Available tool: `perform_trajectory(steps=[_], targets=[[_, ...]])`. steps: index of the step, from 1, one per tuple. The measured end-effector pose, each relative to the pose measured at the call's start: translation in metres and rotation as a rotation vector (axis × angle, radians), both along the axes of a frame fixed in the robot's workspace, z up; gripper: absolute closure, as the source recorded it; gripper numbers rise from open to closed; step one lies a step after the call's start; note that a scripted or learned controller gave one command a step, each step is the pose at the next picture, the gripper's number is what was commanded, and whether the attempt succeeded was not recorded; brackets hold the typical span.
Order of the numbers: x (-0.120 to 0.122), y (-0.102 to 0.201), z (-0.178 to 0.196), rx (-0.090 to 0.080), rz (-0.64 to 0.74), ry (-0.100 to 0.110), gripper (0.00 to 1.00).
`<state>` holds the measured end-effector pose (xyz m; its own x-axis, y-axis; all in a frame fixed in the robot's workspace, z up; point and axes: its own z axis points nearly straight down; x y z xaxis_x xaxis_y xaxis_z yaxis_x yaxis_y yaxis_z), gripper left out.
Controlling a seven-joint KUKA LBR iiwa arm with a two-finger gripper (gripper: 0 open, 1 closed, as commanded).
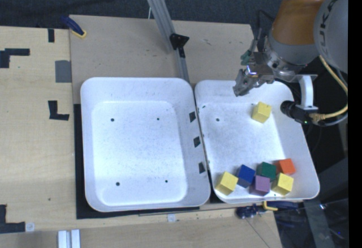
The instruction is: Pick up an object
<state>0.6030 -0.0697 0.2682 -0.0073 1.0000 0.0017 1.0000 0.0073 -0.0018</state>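
My gripper (242, 87) hangs over the far edge of the right bin (237, 145), fingers pointing down and left. Nothing shows between the fingers. A yellow cube (261, 112) lies alone in the right bin's far part, just right of and below the gripper. At that bin's near edge sits a cluster: a yellow cube (227, 183), a blue cube (246, 175), a green cube (266, 170), a purple cube (262, 184), an orange cube (286, 166) and another yellow cube (283, 184).
The left bin (136, 145) stands beside the right one. A slanted metal bar (161, 6) runs down from the top toward the gap between the bins. Black tape marks lie on the bench at left.
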Motion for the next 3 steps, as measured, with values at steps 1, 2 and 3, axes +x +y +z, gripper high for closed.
perform_trajectory(steps=[1,2,3], targets=[[-0.012,0.054,-0.021,0.000,-0.001,0.002,1.00],[-0.019,0.104,-0.036,-0.001,-0.001,0.002,1.00],[-0.030,0.157,-0.027,0.000,0.001,-0.001,1.00]])
